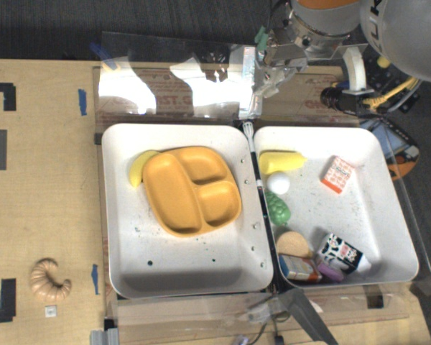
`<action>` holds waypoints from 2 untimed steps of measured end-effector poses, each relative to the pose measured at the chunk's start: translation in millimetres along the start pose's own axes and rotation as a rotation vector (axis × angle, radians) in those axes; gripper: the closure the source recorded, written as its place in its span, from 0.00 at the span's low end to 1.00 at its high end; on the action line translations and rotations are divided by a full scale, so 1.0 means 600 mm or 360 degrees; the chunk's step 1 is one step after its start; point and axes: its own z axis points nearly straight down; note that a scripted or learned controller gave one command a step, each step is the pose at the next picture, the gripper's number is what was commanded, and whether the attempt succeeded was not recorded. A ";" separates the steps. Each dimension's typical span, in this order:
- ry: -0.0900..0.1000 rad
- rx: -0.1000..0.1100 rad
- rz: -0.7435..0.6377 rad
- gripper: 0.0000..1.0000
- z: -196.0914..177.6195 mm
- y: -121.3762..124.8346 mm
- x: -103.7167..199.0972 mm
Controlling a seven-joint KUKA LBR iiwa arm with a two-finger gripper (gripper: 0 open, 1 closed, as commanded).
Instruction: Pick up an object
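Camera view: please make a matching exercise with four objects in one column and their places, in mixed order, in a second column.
Objects:
1. orange divided tray
2. red and white box
3. white ball
4. tan curled toy

Places:
A. on the bench, outside both bins
B. right bin, far right part
C. left bin
D. right bin, beside its left wall

Pairs: 1-C, 2-B, 3-D, 4-A

Red print on cardboard (201, 100) behind bins, partly glared, letters "ST. CO" just legible; large grey "K" on arm housing (377, 6); small box (337, 175) print unreadable
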 end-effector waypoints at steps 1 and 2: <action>0.0001 0.0007 -0.0756 1.00 0.014 0.000 0.026; -0.0003 -0.0005 -0.1425 1.00 -0.009 0.006 0.064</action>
